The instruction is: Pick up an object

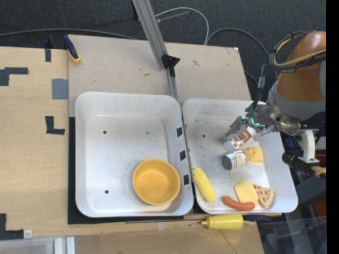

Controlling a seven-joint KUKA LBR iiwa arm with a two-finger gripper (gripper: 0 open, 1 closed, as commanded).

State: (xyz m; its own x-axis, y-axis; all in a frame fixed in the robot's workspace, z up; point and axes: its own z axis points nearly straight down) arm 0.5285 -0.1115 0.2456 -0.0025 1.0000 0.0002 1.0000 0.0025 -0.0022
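Camera view looks down on two white bins side by side, the left bin [95, 115] holding a yellow bowl [155, 181] near its front right corner. In the right bin [209, 118] the gripper [239, 128] hangs low at the end of the grey arm [296, 83], right over a small orange and white carton [242, 138]. The carton lies tilted, its long axis running from lower left to upper right, its upper end hidden beneath the gripper. Whether the gripper is parted or closed, and whether it has hold of the carton, cannot be told from this angle.

Just below the carton lies a small can [233, 160] on its side, dark end pointing left, with a yellow cheese wedge [255, 154] touching its right end. Further forward are an ear of corn [204, 184], lying along the bin's left wall, a red sausage [238, 203], a yellow round piece [245, 191] and a pizza slice [265, 196] crowded together at the front right. A yellow bottle [225, 222] lies on the bench just outside the front rim. The can and cheese sit close to the carton's lower side.
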